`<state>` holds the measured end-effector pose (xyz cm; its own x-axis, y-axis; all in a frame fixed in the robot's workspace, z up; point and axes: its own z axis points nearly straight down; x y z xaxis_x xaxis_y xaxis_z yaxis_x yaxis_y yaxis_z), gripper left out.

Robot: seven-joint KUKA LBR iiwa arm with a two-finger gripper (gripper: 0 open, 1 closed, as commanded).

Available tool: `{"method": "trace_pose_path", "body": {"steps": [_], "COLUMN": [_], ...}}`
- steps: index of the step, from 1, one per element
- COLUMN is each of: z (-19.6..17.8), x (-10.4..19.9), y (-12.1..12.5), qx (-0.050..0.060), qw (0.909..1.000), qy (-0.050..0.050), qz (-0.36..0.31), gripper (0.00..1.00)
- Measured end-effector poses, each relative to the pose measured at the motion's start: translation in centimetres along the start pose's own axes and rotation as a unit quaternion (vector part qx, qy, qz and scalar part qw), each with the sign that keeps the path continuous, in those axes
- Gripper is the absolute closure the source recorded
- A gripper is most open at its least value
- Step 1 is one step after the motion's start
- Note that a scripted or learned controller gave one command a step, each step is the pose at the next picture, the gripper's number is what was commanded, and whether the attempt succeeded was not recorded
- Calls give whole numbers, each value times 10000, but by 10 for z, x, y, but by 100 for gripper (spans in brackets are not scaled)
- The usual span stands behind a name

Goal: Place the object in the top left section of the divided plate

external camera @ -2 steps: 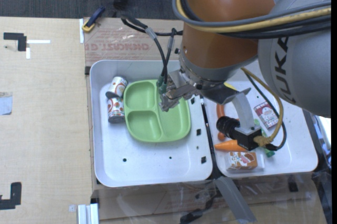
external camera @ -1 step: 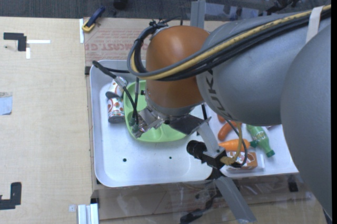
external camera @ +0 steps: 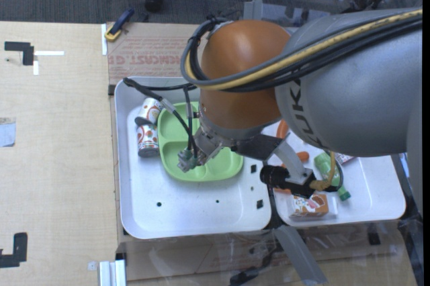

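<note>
Hovering our gripper (external camera: 187, 160) low over the green divided plate (external camera: 225, 167), finger state we cannot tell, can (external camera: 147, 127) lying well left of it.

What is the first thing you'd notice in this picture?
The huge grey arm with its orange band fills the upper right and reaches over the left bin. Under it lies a bright green divided plate, with the gripper low over it. A can lies just left of the plate.
</note>
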<state>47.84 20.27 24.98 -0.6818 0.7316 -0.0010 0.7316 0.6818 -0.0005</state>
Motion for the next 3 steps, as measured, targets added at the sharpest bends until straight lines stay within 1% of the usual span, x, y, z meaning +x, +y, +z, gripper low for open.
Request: {"method": "trace_pose_path", "body": {"steps": [1, 2, 3], "z": [0, 0, -54], "x": [0, 0, 10], "y": [0, 0, 9], "qx": [0, 0, 4], "qw": [10000, 10000, 9951], "qy": [0, 1, -1], "qz": [-1, -2, 987], "gripper": [0, 0, 0]}}
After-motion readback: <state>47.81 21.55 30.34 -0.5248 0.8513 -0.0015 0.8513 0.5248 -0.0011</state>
